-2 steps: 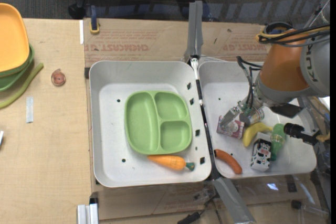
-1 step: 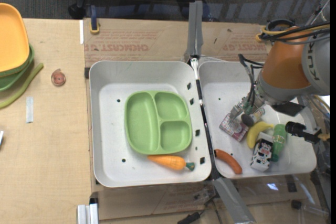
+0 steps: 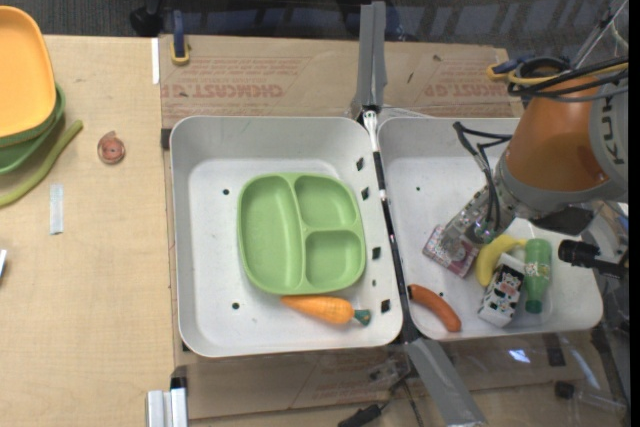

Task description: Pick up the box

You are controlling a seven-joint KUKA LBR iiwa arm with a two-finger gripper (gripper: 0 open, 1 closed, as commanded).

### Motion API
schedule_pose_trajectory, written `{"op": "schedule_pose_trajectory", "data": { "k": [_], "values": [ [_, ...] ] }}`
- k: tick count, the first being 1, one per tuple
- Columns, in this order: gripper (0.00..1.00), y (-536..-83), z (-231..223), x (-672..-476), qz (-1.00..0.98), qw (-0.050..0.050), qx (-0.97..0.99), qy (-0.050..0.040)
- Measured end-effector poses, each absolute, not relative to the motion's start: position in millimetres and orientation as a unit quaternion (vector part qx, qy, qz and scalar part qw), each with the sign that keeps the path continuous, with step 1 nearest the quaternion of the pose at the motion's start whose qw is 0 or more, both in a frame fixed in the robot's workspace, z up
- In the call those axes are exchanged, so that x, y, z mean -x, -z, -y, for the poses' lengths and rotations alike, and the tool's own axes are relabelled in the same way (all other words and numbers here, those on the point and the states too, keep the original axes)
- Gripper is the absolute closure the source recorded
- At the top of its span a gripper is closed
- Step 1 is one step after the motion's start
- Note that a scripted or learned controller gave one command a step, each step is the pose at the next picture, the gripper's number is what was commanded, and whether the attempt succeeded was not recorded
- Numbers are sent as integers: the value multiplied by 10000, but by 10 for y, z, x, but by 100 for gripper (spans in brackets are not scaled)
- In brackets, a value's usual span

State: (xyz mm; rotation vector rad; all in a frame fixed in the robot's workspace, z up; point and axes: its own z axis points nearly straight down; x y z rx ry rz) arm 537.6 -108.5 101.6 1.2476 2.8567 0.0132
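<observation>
Wooden bench (image 3: 100, 315) is carrying two white bins; dark carpet is showing beyond. Left bin (image 3: 200, 215) is holding a green divided tray (image 3: 300, 233) with a toy carrot (image 3: 322, 309) just beside its near edge. Right bin (image 3: 420, 175) is crowding at its near right: the box (image 3: 502, 293), cow-patterned, is lying between a banana (image 3: 494, 255) and a green bottle (image 3: 537, 275). A chili pepper (image 3: 436, 307) and a clear packet (image 3: 455, 240) are lying to its left. Gripper (image 3: 487, 220) is hanging over the packet; finger state cannot be told. The bin's far half is staying open.

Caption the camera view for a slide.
End effector low in the right bin beside banana and box; divided green tray and carrot left.
</observation>
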Motion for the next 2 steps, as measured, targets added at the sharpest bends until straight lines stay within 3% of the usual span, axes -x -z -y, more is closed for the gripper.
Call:
{"op": "schedule_pose_trajectory", "data": {
  "k": [1,2],
  "values": [
    [100,-1013,1283,-5042,-8368,107,-5473,-61],
    [0,-982,1306,-5019,-8359,87,-5488,-32]
  ]
}}
